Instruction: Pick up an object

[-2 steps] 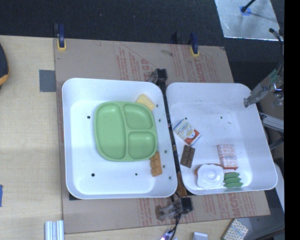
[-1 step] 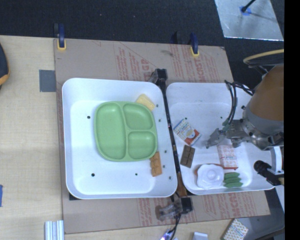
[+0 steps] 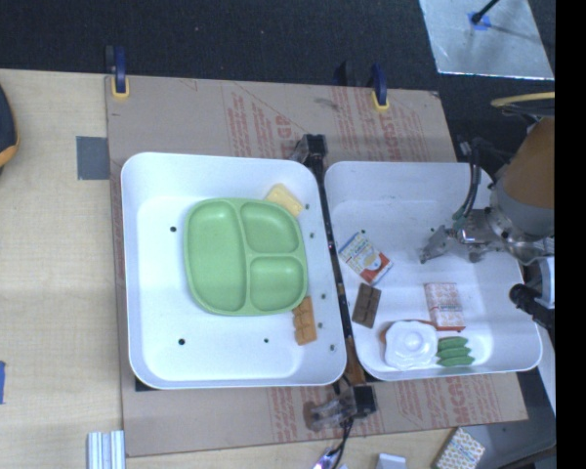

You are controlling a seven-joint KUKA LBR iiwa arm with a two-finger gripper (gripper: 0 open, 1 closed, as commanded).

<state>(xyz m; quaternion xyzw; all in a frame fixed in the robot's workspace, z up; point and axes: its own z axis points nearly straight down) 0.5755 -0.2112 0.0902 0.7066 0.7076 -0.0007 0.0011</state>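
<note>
- This is looking like a robot lab, not a home
- A big sheet of cardboard (image 3: 225, 115) is lying on a wooden bench (image 3: 39, 291), and blue clamps (image 3: 118, 69) are holding it down
- Two white bins (image 3: 156, 350) are sitting side by side on it
- A grey robot arm (image 3: 523, 208) is reaching in over toy food

One fixed camera looks down at a slant on both white bins (image 3: 137, 262), seemingly from the bench's near side, moderately high
</note>
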